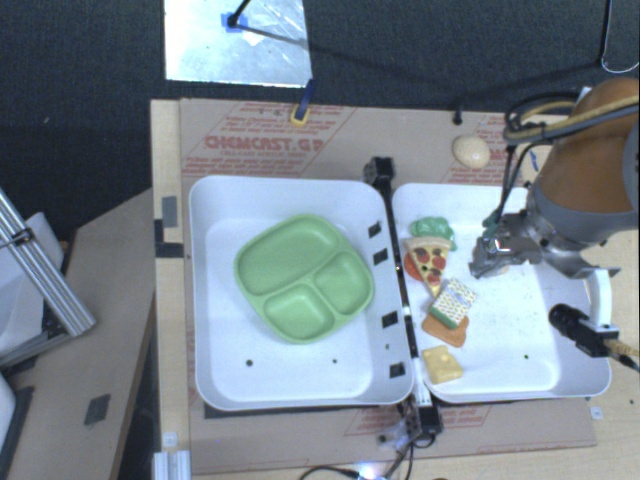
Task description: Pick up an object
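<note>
I see gripper (492, 256) over right bin (520, 373), just right of pizza slice toy (428, 263); can't tell its opening; nothing visibly held.

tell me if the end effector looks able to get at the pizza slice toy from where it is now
Probably yes. The end effector hangs over the right bin, just right of the pizza slice toy, with bare bin floor between them. The green toy above it and the cracker-like toy below it sit close, so a grasp could bump them.
</note>
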Tool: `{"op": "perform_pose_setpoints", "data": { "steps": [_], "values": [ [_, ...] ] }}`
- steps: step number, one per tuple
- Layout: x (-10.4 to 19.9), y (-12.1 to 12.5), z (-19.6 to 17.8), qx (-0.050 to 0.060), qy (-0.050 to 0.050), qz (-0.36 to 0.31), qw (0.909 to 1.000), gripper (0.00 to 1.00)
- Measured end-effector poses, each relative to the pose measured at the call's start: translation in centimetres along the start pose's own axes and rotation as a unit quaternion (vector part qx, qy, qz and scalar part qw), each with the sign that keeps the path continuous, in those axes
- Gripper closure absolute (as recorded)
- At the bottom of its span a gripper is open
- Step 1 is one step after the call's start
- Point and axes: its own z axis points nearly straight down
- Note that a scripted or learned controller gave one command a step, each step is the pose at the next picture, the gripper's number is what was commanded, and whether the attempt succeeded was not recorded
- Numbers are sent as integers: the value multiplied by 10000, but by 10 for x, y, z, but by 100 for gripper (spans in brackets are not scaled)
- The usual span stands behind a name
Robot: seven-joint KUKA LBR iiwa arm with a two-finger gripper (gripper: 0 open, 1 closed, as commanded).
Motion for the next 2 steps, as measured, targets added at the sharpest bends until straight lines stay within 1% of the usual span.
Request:
{"op": "perform_pose_setpoints", "data": {
  "steps": [1, 2],
  "values": [
    [6, 7, 5, -2, -3, -1, 10000, 100],
    [-8, -6, 8, 10, -4, 30, 10000, 100]
  ]
}}
